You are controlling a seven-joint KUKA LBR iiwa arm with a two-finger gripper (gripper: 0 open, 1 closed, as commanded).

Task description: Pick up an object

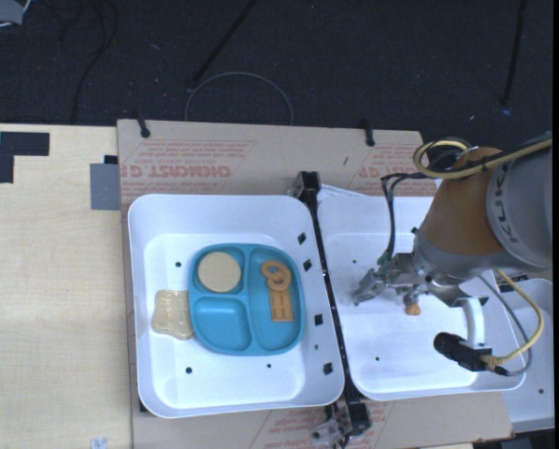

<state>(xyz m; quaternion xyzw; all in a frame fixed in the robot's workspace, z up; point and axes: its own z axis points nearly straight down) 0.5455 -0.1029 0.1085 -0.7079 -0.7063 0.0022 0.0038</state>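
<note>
Two white bins side by side on the tabletop (55, 297). Left bin (158, 382): blue divided tray (233, 330) holding a tan round disc (219, 271) and a wooden key-shaped piece (279, 291); pale sponge-like block (172, 314) touching the tray's left edge. End effector (382, 283) low over the right bin (382, 368), well apart from all of these. Better to travel left, then descend squarely over the block.

Setting: you are looking at a robotics lab test bench | Evidence: industrial arm (485, 218) with loose cabling over two shallow white bins (158, 241) clamped side by side | printed cardboard sheet (261, 157) under them on a pale wooden bench (46, 297) | dark carpet (261, 36) with trailing cables behind.
</note>
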